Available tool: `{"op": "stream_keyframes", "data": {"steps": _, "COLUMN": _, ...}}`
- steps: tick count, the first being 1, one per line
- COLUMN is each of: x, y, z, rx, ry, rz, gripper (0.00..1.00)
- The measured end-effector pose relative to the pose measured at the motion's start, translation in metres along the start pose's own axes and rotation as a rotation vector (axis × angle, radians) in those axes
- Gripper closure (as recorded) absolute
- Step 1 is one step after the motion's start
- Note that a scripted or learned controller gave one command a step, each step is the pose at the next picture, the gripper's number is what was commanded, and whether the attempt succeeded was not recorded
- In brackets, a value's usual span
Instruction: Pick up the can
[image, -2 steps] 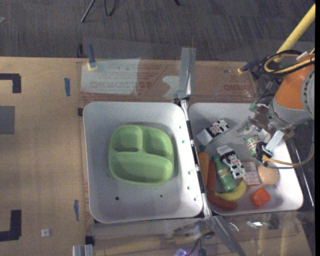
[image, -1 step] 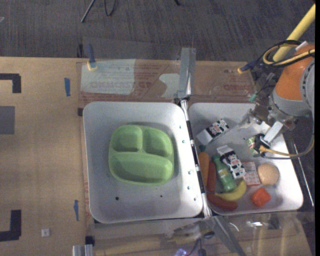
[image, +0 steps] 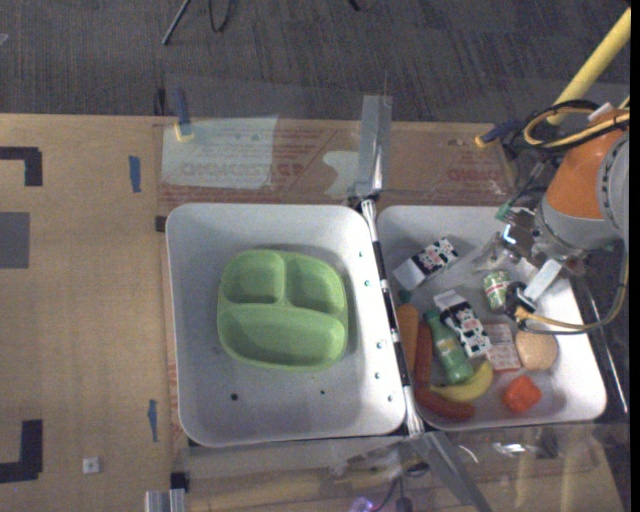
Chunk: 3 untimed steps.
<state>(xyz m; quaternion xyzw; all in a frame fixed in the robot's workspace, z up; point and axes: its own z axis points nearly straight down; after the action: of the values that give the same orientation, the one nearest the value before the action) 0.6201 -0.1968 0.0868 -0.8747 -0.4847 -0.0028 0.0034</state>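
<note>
We found the claw (image: 512, 262) low in the right bin (image: 590, 400), just beside the can (image: 495, 289); whether it stood released or clenched we could not tell. The can stood roughly upright, its long axis tilted slightly, near the bin's far right.

A single fixed camera looks down at a slant from above the bench (image: 80, 300), far enough to take in both bins (image: 190, 330) and the floor strip beyond.
</note>
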Motion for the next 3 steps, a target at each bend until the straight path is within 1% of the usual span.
{"op": "stream_keyframes", "data": {"steps": 1, "x": -0.003, "y": 0.003, "z": -0.012, "rx": -0.009, "ry": -0.006, "rz": 0.002, "gripper": 1.00}}
{"op": "stream_keyframes", "data": {"steps": 2, "x": -0.001, "y": 0.002, "z": -0.012, "rx": -0.007, "ry": -0.003, "rz": 0.000, "gripper": 0.00}}
{"op": "stream_keyframes", "data": {"steps": 3, "x": 0.005, "y": -0.021, "z": 0.001, "rx": -0.007, "ry": -0.008, "rz": -0.007, "gripper": 0.00}}
